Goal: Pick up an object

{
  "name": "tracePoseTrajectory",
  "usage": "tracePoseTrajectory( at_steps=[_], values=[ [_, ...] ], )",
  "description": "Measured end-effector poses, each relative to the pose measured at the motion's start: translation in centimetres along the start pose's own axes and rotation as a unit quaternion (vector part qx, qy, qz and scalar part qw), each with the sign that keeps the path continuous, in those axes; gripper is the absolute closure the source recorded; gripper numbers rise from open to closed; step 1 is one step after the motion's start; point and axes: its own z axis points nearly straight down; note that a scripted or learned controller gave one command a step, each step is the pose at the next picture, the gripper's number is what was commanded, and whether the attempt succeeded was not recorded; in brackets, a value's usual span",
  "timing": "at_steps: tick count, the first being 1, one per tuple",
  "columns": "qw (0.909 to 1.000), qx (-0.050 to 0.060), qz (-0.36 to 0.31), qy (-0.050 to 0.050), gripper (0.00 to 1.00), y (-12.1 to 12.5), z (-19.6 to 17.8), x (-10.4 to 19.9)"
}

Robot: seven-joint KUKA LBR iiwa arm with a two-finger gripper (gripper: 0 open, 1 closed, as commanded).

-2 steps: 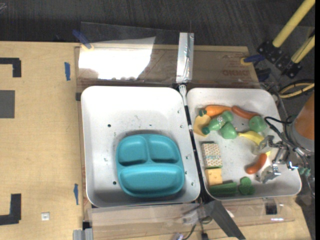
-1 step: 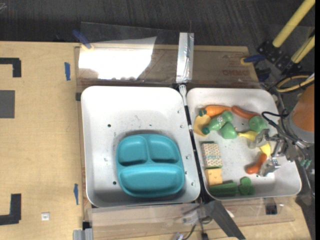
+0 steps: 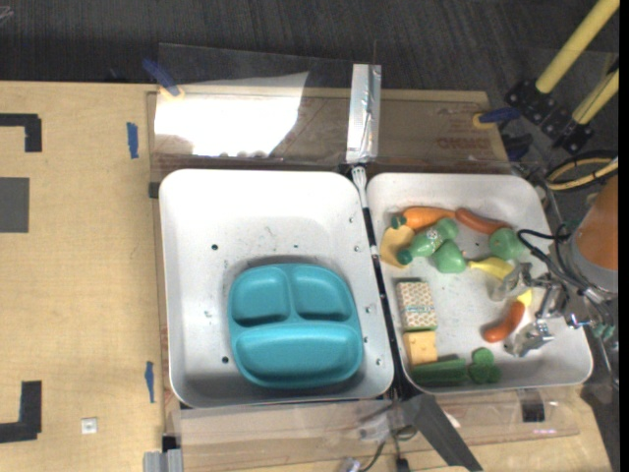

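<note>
Camera view: gripper (image 3: 532, 324) sat low over the right bin (image 3: 565, 362), near its right wall, arm coming in from the right edge. Couldn't tell whether it was released or clenched; too much clutter and blur around the tip. Nothing visibly between the tips. Red-orange sausage-shaped piece (image 3: 504, 322) lay just left of the gripper on the bin floor, close or touching. Rest of the toy food was spread around: carrot (image 3: 427, 216) at the back, green pieces (image 3: 439, 245) near it, yellow cheese block (image 3: 423, 346) and green cucumber (image 3: 439, 370) at the front. Left bin (image 3: 187, 264) held a teal divided tray (image 3: 294, 324).
</note>
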Motion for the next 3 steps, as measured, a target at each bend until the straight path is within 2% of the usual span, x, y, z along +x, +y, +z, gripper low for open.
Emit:
tracePoseTrajectory(
  at_steps=[1, 2, 3],
  values=[
    [0.998, 0.001, -0.063, 0.0, 0.0, -0.14, 0.01, -0.72],
    [0.9973, 0.0, -0.073, 0.0, 0.0, -0.01, -0.02, 0.02],
    [0.9891, 0.001, -0.147, -0.001, 0.0, -0.11, -0.01, -0.44]
  ],
)
